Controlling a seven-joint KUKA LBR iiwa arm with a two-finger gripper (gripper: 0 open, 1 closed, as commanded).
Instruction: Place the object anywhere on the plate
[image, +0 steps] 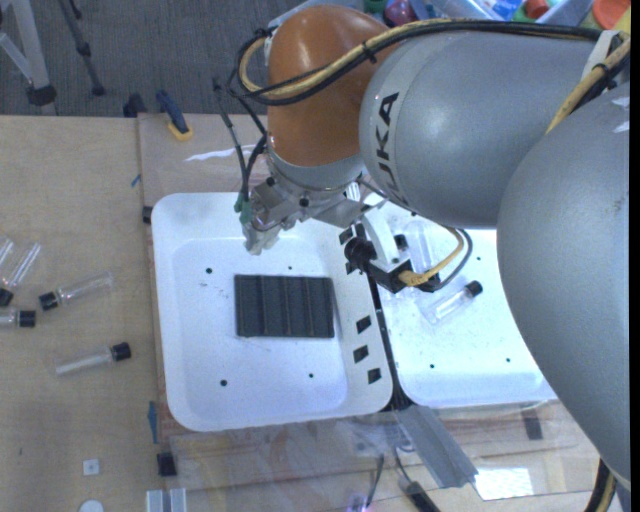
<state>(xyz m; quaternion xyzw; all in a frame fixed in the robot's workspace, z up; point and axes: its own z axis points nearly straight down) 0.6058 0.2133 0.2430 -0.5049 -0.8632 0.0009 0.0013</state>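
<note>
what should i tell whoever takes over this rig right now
Gripper: low over the back edge of the left bin; whether its fingers are open or shut cannot be told, and nothing shows between them.
Dark ribbed plate: flat in the middle of the left bin, nothing on it.
Clear vial with a black cap: lies in the right bin, likely the object.
Done: nothing placed.
Left: pick the object, set it on the plate.

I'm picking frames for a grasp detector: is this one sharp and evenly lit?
Camera view: left bin evenly bright, dark plate crisp; gripper soft-edged; the arm looms large and slightly blurred; vial in the right bin hard to read against white.
</note>
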